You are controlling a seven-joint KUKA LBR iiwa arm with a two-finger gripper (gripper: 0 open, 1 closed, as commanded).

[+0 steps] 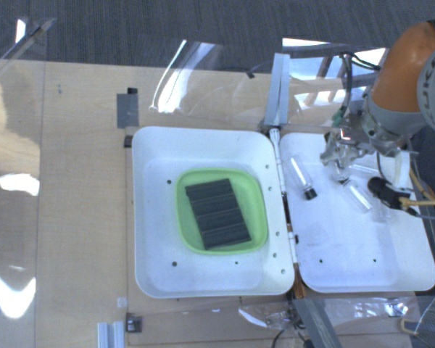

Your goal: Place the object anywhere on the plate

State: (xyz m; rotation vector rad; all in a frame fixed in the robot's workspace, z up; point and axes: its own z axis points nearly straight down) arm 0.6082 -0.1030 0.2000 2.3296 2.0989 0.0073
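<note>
In the right bin [362,259], my jaws hang at its far edge, and I cannot tell their state. The clear tube [301,177] lies just left of them, apart, untouched.

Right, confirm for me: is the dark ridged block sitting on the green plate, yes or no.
Yes, the dark ridged block lies flat on the green plate in the left bin.

From my seat, the arm [413,71] runs off the right edge, so I see just its wrist. The gripper [341,158] is too small and cluttered for me to read. The right bin [362,267] has its upper right corner hidden under the arm.
</note>
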